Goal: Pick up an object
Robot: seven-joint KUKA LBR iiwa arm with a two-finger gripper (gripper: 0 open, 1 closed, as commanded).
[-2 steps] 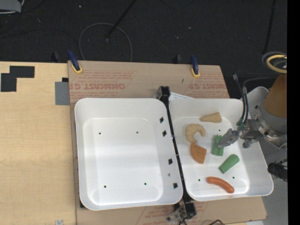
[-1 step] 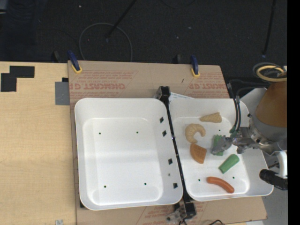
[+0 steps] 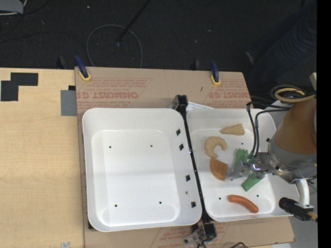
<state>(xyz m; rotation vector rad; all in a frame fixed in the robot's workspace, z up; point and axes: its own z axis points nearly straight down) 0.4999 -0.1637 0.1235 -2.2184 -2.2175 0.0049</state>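
The right bin [image 3: 217,211] holds several toy foods. A pale croissant [image 3: 214,145] lies near its middle, with a tan wedge [image 3: 233,130] behind it and an orange chunk [image 3: 219,169] in front of it. A red sausage [image 3: 243,203] lies near the front wall. A green piece [image 3: 241,157] and a second green piece [image 3: 252,182] lie at the right side. My gripper [image 3: 246,169] hangs low between the two green pieces, just right of the orange chunk. Its metal parts cover part of the green pieces, and I cannot tell if it touches them.
The left bin [image 3: 135,169] sits beside the right one, divided from it by a black strip [image 3: 188,161]. Both rest on cardboard [image 3: 155,89] held by two clamps. A wooden bench top [image 3: 36,164] lies left. The arm's orange band [image 3: 297,130] rises at the right.
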